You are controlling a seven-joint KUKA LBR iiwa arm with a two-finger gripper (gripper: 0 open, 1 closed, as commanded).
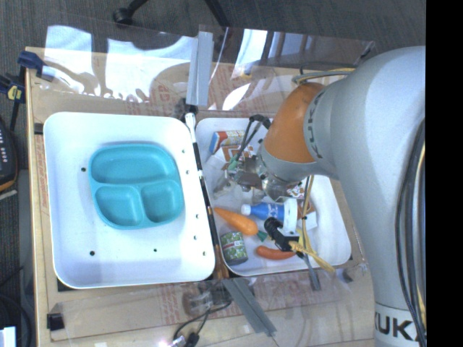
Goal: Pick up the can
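Observation:
The can (pixel 233 246) is small and dark green with a patterned label. It stands near the front left corner of the right bin (pixel 340 226), just in front of an orange carrot (pixel 236 221). My gripper (pixel 242 173) hangs over the middle of the right bin, behind the carrot and well clear of the can. The grey wrist with its orange band (pixel 289 132) hides much of the gripper. Nothing shows as held.
In the right bin a blue and white bottle (pixel 266 210) lies beside the carrot. A red-orange item (pixel 275 252) lies at the front, and a printed box (pixel 227 142) at the back left. The left bin (pixel 65 237) holds a blue divided plate (pixel 136 184).

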